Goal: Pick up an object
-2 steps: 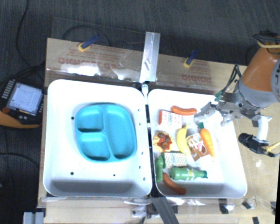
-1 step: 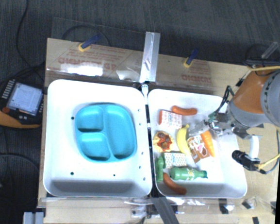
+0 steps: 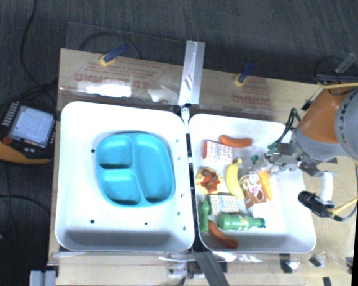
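The right bin (image 3: pixel 295 233) holds several toy foods. A red sausage (image 3: pixel 235 140) lies at the back, with a red and white carton (image 3: pixel 217 151) just in front of it. A yellow banana (image 3: pixel 232 177) stands in the middle, next to a snack packet (image 3: pixel 256 186) and a pizza slice (image 3: pixel 208 179). Toward the front lie a green and white box (image 3: pixel 223 203), a green bottle (image 3: pixel 239 222) on its side and a brown sausage (image 3: pixel 222 234). My gripper (image 3: pixel 277 157) hangs low over the bin's back right part, just right of the banana and above the snack packet. Nothing is seen in its grasp.
A blue divided plate (image 3: pixel 133 166) lies in the left bin (image 3: pixel 72 223). The arm's orange band (image 3: pixel 324 118) sits over the right bin's far right rim. A black device with a screen (image 3: pixel 27 129) rests on the floor to the left.
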Controlling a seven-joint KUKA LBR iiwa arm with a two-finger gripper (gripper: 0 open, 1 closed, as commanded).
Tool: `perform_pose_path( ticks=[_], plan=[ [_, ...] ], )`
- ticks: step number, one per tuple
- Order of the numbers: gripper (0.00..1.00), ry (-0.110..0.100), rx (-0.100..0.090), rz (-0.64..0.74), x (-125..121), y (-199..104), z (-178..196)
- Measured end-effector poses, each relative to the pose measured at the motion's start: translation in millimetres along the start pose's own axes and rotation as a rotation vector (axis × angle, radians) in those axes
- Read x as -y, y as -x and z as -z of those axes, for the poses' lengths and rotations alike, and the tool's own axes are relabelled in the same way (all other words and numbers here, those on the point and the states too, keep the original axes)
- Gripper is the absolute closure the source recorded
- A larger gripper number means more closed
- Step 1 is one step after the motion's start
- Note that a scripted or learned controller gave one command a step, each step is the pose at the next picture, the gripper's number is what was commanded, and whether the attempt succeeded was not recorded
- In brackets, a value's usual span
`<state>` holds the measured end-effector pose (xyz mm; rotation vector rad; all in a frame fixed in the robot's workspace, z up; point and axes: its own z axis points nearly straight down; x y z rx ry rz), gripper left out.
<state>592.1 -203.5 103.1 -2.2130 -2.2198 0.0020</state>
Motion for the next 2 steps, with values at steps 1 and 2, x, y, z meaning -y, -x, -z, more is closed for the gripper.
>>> perform_pose_path(
  ticks=[1,2],
  plan=[
    [1.0,0.002,0.006,-0.225,12.3,20.1,126.7],
    [1.0,0.0,0.004,-0.17,33.7,-3.3,78.9]
  ],
)
